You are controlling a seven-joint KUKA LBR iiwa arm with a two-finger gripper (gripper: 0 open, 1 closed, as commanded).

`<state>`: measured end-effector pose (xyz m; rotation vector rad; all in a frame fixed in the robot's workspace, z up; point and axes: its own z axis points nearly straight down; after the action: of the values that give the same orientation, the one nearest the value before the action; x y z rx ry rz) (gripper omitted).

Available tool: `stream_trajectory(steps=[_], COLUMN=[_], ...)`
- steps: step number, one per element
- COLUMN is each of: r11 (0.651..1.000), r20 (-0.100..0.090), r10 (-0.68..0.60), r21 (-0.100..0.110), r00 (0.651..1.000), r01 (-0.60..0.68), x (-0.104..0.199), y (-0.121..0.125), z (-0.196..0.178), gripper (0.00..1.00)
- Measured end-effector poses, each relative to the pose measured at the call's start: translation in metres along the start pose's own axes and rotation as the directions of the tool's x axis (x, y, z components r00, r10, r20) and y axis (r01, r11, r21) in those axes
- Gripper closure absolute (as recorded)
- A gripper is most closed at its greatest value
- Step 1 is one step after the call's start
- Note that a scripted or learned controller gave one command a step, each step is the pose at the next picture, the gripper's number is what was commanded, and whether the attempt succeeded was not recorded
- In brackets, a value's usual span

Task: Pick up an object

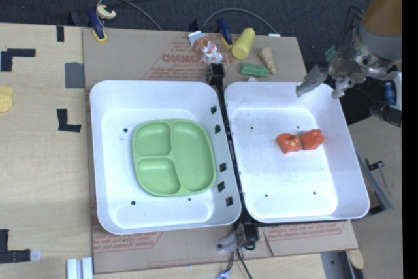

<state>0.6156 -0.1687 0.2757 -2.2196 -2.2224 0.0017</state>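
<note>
A slanted overhead view is showing two white bins on a counter [39, 140]. The end effector [320, 83] is hovering over the back right corner of the right bin [339, 206], its two fingers spread apart and gripping nothing. Two small red objects [300, 141] are lying touching each other mid-bin, well apart from it. Because they touch, a descent risks nudging one aside or closing on both.
</note>
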Motion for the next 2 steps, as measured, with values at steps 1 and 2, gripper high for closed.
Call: stream_trajectory(steps=[1,2], r11=[1.0,1.0], r20=[-0.001,0.001], r10=[0.0,0.001], r21=[0.003,-0.001], r00=[1.0,1.0], r01=[0.0,-0.001], x=[0.039,0.013], y=[-0.041,-0.039], z=[0.106,0.181], gripper=[0.0,0.0])
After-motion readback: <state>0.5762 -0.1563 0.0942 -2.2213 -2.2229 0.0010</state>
